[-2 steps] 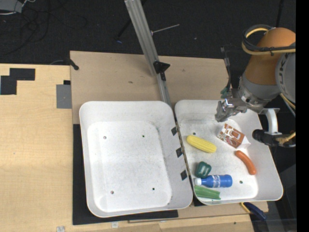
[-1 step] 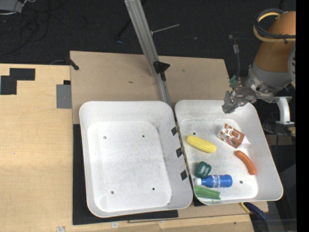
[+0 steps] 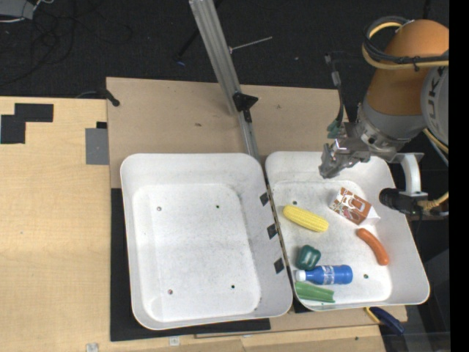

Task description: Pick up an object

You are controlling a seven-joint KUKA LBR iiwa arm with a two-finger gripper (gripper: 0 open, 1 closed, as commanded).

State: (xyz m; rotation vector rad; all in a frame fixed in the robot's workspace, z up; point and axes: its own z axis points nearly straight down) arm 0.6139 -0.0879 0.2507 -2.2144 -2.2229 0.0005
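Hovering tool [image 3: 331, 161] above the right bin's [image 3: 410, 288] far edge.
Finger state unclear; red packet [image 3: 350, 205] lies nearest, just toward the camera.

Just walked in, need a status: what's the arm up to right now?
The arm's gripper hangs over the back of the right bin, nothing visibly held. Whether the jaws are open or shut can't be told from this angle. All the objects lie in that bin: a corn cob, a red-and-white packet, an orange sausage, a dark green piece, a blue bottle and a green pod. The left bin sits beside it. No pick made yet.
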